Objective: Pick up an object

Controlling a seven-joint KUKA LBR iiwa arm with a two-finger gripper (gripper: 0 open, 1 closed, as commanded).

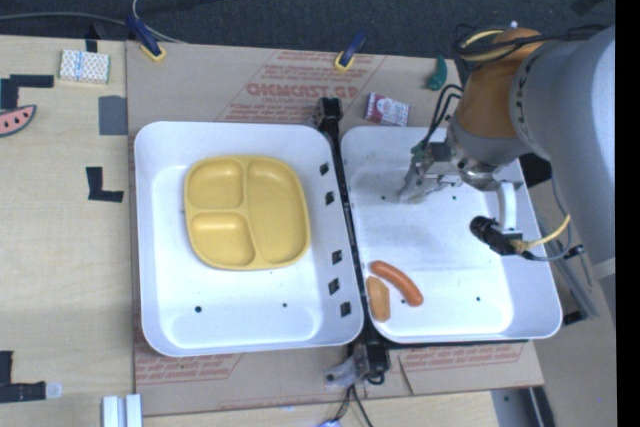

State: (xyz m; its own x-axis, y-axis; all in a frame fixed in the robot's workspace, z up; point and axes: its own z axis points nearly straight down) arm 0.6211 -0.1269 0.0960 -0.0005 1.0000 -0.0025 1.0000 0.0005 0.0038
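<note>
Sausage-shaped orange-red toy hot dog [397,282] lies near the front of the right shallow white bin [500,315], with a smaller orange sausage-shaped piece [378,298] just beside it against the bin's left wall. Reaching in from the right, the grey arm with its orange band [500,90] angles down over the back of that bin, well apart from both pieces. Its gripper [416,181] hangs low there, nothing between the fingers; whether they are spread I cannot tell. On the desk [60,215], the left white bin [170,315] holds a yellow three-compartment plastic plate [247,212].
</note>
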